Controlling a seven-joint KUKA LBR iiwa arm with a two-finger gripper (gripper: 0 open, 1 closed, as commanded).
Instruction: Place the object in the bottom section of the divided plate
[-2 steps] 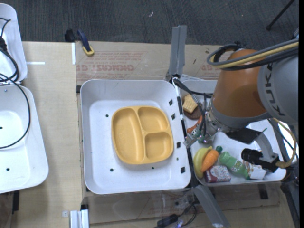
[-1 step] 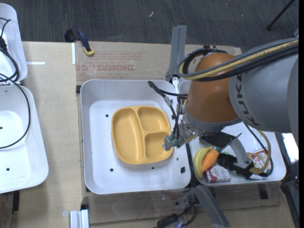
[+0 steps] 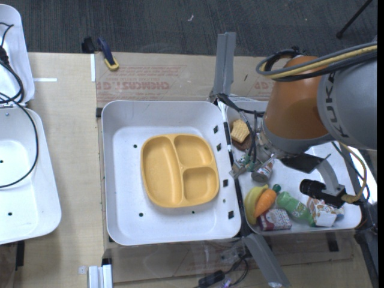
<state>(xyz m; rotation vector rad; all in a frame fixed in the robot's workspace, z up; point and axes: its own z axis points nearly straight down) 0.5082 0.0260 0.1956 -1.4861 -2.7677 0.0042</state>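
Observation:
A yellow divided plate (image 3: 179,170) lies in the middle of the left bin (image 3: 120,179), with one long section on its left and two smaller sections on its right. My gripper (image 3: 252,161) is low in the right bin (image 3: 351,218), near that bin's left wall, under the grey and orange wrist. It hangs between a tan waffle-like piece (image 3: 240,132) and a small grey can (image 3: 262,172). The wrist hides much of the gripper. Nothing lies on the plate.
Along the right bin's front lie a banana (image 3: 254,198), a carrot (image 3: 266,201), a green bottle (image 3: 294,207), a dark red box (image 3: 276,221) and a white packet (image 3: 324,213). The wall between the two bins runs just left of the gripper.

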